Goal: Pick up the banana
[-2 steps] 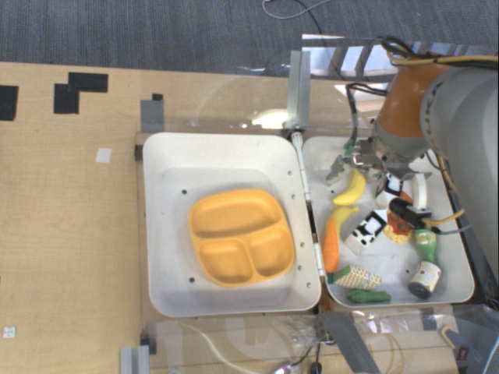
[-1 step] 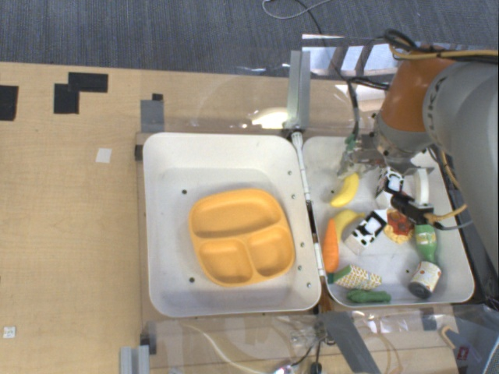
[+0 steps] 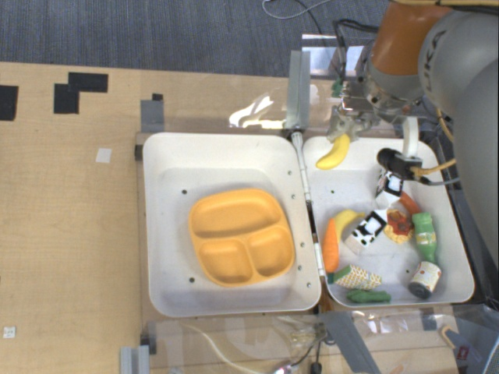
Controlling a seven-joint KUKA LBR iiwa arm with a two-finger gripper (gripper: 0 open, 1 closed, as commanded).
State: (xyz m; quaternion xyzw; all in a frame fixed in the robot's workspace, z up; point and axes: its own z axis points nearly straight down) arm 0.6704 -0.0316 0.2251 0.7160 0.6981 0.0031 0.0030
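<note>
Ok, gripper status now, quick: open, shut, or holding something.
Gripper: shut on the banana, which hangs from it above the far end of the right bin.

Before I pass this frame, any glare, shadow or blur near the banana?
Camera view: the banana is sharp and evenly lit at the gripper; bright glare streaks the clear panel behind the left bin; the arm closest to the lens looks soft; shadows are faint.
</note>
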